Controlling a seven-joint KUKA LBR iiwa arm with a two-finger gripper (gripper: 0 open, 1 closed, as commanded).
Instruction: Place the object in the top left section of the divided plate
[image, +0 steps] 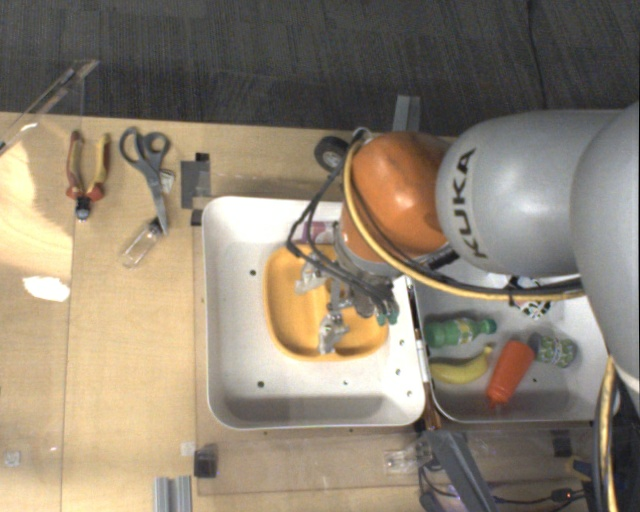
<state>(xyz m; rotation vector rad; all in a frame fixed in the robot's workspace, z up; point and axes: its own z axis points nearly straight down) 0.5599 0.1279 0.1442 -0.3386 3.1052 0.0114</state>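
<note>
Camera view: gripper (330, 335) positioned low over the yellow divided plate (285, 300) in the left bin (235, 330), presumably to reach a plate section. State of the fingers: cannot tell; wrist and cables obscure them. Task object: not identifiable between them or on the plate. Plate largely hidden beneath the orange band (395, 195), top left section included. Right bin (580, 405): green bottle (458, 331), banana (460, 370), carrot (508, 372). On the counter (100, 380), well apart: scissors (150, 165), pliers (87, 172).
</note>
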